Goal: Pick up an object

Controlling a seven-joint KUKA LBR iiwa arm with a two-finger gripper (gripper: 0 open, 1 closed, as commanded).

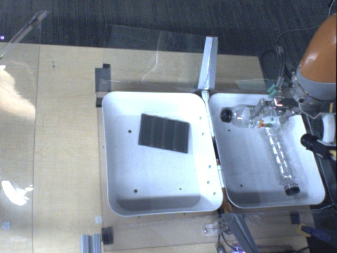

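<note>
My gripper (274,105) hangs over the right bin's (247,188) 1 o'clock corner; I cannot tell its state. Risk: both clear items there are round and slick, so either may roll away. A clear bottle (239,115) lies at 11 o'clock, a clear tube (279,157) runs toward 5. The left bin (158,194) holds 1 dark flat pad (164,133).

wooden bench (58,157), two white bins (158,207)

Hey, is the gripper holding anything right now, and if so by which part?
Cannot be told: the gripper sits among clear objects in the right bin.
</note>
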